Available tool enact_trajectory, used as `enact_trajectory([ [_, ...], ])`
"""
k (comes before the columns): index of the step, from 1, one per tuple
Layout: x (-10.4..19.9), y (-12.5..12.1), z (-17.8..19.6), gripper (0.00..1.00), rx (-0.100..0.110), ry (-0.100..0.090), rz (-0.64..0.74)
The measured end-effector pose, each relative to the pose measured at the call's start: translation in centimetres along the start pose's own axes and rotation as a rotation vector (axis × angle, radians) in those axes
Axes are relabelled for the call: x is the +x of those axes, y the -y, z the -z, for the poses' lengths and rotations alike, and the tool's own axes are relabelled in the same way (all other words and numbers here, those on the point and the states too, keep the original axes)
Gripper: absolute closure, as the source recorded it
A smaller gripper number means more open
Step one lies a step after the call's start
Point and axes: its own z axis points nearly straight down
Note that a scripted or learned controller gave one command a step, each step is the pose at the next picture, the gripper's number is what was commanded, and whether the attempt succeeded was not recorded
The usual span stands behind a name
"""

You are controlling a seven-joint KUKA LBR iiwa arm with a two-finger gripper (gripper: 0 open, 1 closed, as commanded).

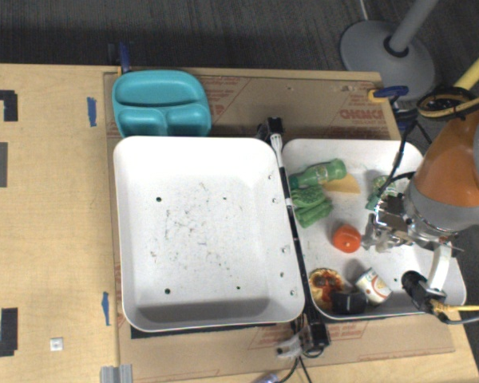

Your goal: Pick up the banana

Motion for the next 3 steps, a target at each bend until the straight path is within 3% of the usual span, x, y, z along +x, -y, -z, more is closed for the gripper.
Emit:
enact_trajectory([
  [2,0.1,-0.2,2.0,1.00,-0.004,0.001,0.002],
  [3,10.2,3.9,1.4,1.00,0.014,-0.002,0.187],
])
